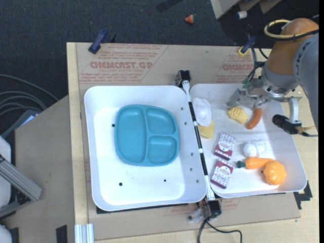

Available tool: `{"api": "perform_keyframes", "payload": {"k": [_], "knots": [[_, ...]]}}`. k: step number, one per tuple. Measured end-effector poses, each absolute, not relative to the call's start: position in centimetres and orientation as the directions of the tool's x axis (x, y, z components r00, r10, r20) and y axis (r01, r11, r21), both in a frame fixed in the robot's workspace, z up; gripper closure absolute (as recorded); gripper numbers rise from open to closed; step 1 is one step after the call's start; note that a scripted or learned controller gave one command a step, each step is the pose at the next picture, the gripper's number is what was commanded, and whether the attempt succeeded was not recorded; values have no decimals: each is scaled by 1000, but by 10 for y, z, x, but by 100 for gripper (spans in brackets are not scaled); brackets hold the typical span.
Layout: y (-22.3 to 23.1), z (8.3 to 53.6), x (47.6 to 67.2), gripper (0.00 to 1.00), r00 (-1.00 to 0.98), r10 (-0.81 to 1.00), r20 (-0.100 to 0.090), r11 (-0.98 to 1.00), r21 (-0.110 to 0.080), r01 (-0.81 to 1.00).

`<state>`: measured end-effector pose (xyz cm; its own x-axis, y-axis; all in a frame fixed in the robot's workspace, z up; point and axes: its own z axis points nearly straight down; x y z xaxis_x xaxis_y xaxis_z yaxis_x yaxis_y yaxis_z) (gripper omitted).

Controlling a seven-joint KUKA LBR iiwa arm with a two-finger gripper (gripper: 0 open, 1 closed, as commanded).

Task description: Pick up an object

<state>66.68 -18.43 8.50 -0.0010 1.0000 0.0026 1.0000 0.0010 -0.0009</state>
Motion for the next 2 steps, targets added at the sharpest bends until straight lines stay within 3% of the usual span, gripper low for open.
{"api": "perform_keyframes", "payload": {"k": [2], "knots": [[-169,85,667,0,-1,1000,1,1,-1,1000]]}}
